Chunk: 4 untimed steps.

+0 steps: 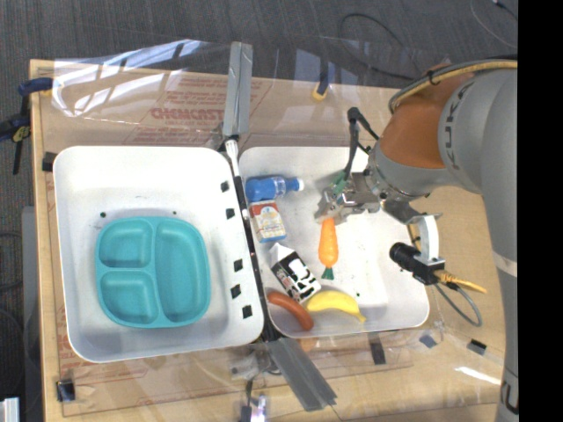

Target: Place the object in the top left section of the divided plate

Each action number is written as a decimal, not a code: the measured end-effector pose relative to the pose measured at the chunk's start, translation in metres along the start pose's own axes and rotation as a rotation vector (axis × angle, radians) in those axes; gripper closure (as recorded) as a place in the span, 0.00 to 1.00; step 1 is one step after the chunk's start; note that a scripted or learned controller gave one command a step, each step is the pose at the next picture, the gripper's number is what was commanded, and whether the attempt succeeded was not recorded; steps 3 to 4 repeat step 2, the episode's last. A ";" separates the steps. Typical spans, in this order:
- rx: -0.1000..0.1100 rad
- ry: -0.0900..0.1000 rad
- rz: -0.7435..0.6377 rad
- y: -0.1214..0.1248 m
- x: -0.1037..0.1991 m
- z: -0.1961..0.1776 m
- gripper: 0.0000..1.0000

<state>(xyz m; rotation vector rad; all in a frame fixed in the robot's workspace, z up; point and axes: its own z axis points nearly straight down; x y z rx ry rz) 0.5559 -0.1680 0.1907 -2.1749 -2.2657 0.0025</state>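
Divided plate [154, 271] sits mid left bin [70, 174], top-left section free. Right bin [387, 301]: carrot [328, 243] at centre, gripper [339, 202] just over its top end, can't tell if fingers open or shut. Judgement: centre on carrot's mid-length, grip across the narrow width, descend straight, avoid bottle [268, 187] nr bin's top-left.

Grey arm [475, 139] comes in from the right, orange band [413, 134] just above the wrist. Wrist bends down toward the left, over the right side of the scene. Gripper [334, 207] sits at the arm's left end, metal, pointing down and slightly left. Finger spacing can't be made out at this angle. Black cable [356, 139] loops up from the gripper along the wrist. Small black-and-white module [420, 251] hangs off the near side of the wrist.
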 end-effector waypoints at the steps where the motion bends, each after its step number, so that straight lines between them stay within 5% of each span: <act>1: 0.003 0.001 -0.095 -0.026 0.075 0.045 1.00; 2: 0.002 0.002 -0.373 -0.070 0.137 -0.001 1.00; 4: 0.002 0.002 -0.373 -0.070 0.137 -0.001 1.00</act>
